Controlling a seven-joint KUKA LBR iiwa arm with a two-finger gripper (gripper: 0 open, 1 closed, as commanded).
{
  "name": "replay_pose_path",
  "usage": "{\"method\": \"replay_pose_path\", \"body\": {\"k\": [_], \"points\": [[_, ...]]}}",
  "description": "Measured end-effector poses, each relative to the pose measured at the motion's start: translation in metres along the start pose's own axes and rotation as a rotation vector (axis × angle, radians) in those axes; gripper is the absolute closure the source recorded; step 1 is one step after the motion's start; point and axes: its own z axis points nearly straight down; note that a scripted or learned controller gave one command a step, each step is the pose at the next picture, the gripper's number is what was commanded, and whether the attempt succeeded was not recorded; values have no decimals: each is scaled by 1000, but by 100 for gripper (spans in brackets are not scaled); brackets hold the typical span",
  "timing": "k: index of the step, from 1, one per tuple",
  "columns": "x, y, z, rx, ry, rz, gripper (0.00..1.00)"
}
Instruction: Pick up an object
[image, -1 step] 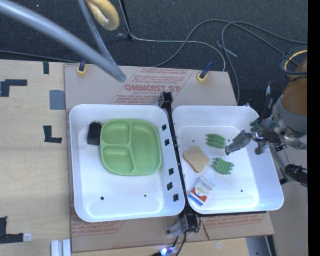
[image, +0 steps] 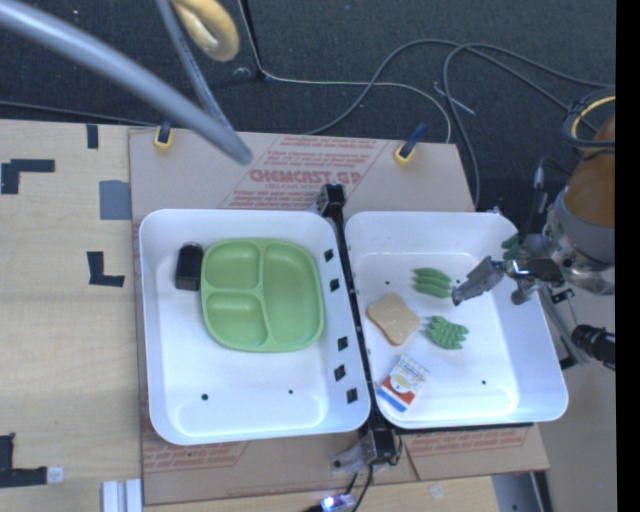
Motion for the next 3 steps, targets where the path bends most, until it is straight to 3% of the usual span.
{"method": "replay_pose_path", "body": {"k": [3], "points": [[-13,-9,159,7,1,2,0]]}}
